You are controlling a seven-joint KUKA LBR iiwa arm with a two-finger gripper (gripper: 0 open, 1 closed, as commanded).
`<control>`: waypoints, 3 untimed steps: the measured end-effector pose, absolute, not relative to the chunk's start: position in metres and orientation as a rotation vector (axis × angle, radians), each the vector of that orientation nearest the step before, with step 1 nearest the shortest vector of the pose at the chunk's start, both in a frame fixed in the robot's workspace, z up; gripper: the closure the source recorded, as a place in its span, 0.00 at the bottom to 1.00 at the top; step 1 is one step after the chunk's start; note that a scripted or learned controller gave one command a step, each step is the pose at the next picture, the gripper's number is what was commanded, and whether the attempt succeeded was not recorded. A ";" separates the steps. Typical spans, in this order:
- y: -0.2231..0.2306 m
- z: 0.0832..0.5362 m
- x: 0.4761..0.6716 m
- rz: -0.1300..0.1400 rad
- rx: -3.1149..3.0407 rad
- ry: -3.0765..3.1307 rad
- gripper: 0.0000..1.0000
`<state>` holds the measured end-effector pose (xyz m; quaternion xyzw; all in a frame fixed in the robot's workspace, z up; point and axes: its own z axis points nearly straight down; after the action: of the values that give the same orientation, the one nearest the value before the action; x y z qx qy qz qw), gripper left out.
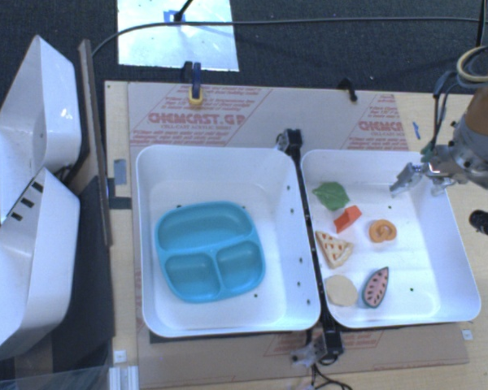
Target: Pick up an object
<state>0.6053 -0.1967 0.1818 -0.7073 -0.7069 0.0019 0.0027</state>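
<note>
Camera view is showing me two white bins sitting side by side on a cardboard sheet (228, 108). I am seeing the left bin (150, 210) holding a blue tray (210, 250) with three compartments, lying flat near the middle of the bin floor, and nothing is showing in its compartments.

I am looking at the right bin (451, 242), where six small toy foods are lying. A green leaf (331, 194) is sitting farthest back on the left side, with a red-orange wedge (347, 218) just beside it toward the near right. An orange ring (382, 231) is lying toward the middle of the bin, apart from the others. A pizza slice (334, 249) is resting near the left wall, and nearer still a tan round piece (341, 290) is lying just beside a melon slice (376, 287), which is tilting against it or very close; I cannot tell if they are touching.

I am watching the arm (481, 128) reaching in from the right, hanging over the far right part of the right bin. Its gripper (419, 177) is pointing left and down, above the bin floor and well apart from every toy. The claw looks spread apart, with nothing between its fingers (403, 179).
</note>
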 end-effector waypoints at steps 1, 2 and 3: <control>-0.196 0.186 0.607 -0.001 -2.221 -2.223 0.00; -0.199 0.144 0.609 0.001 -2.221 -2.221 0.00; -0.196 0.103 0.609 0.001 -2.219 -2.221 0.00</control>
<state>0.6091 -0.1957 0.1026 -0.7068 -0.7074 0.0005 0.0010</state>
